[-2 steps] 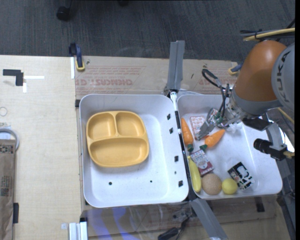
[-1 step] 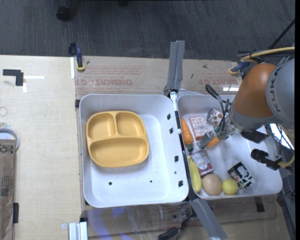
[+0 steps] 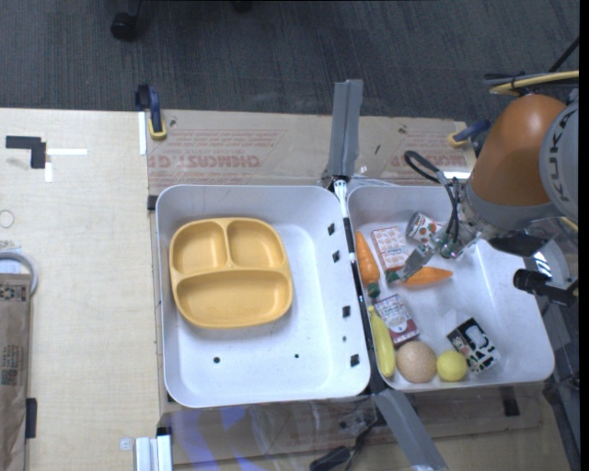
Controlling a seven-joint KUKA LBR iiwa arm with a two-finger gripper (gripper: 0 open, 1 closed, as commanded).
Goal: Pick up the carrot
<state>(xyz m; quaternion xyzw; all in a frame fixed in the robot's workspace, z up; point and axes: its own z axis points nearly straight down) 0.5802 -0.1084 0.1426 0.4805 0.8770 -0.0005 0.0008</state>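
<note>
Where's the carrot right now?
In the right bin, the carrot lies along the left wall near the divider, beside a small snack packet and above the banana.

Orange carrot point(image 3: 428, 276) lying flat, mid right bin point(image 3: 525, 304), tip pointing right

The floor point(image 3: 276, 46) at 12 o'clock is dark grey carpet. A black chair wheel point(image 3: 126, 25) sits on it near 11 o'clock. The bench top point(image 3: 74, 304) at 9 o'clock is pale wood. A flat sheet of brown cardboard point(image 3: 267, 147) with red letters lies across the bench just above the middle. A brown paper bag point(image 3: 13, 368) lies at 8 o'clock.
</note>
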